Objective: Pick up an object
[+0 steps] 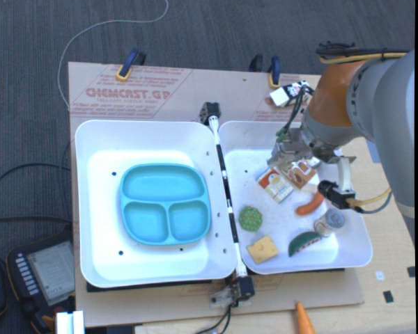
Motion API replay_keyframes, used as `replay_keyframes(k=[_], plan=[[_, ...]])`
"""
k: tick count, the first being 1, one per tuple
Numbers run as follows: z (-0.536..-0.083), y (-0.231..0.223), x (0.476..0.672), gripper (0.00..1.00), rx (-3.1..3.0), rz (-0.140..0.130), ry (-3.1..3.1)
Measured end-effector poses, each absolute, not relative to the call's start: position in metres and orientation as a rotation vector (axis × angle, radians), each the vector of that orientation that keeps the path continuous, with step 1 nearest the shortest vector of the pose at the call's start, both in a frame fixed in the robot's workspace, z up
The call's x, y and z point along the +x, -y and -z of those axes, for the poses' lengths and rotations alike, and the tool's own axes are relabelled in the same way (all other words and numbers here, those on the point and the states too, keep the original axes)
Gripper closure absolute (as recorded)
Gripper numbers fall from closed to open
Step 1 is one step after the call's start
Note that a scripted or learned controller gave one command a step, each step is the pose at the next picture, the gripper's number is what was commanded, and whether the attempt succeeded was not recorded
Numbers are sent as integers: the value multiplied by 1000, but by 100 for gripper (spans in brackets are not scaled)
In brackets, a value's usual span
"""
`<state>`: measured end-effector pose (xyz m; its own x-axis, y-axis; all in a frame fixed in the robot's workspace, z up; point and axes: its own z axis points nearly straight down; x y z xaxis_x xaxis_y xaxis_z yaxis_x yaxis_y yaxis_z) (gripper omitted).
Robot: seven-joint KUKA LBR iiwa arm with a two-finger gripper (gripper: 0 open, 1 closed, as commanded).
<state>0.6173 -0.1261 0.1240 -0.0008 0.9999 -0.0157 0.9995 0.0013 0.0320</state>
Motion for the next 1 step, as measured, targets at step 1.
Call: replay_keyframes(k=[1], plan=[[-124,126,617,0,2198,-18,-2199]])
